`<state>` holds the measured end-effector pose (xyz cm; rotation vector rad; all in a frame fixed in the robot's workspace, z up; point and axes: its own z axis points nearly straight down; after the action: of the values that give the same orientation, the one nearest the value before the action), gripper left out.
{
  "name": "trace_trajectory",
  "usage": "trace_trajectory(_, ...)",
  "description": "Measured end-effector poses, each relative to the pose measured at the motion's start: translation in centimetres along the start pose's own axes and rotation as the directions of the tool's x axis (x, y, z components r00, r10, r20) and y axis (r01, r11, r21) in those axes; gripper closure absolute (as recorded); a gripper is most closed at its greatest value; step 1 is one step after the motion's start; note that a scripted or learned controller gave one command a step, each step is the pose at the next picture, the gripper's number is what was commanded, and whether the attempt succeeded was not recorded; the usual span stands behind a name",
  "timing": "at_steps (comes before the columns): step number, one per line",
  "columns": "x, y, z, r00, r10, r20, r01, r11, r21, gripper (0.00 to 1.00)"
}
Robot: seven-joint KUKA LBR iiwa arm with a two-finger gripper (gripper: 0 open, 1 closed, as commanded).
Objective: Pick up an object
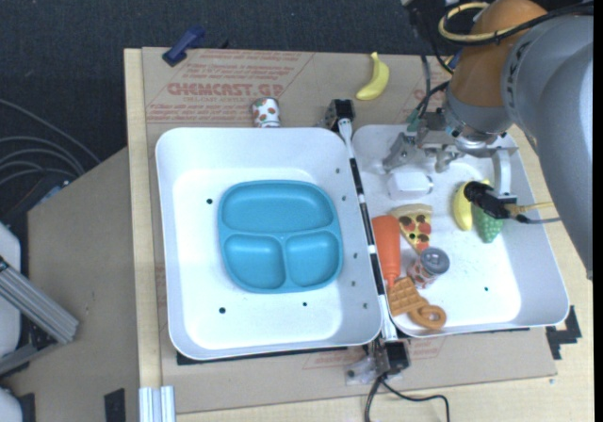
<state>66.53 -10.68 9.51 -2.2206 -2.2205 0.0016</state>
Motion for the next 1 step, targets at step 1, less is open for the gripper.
trace_trajectory(1, 0.03, 0.06, -1.04, 1.0, 0.0, 0.0, 0.0, 1.0, -0.002, 1.0)
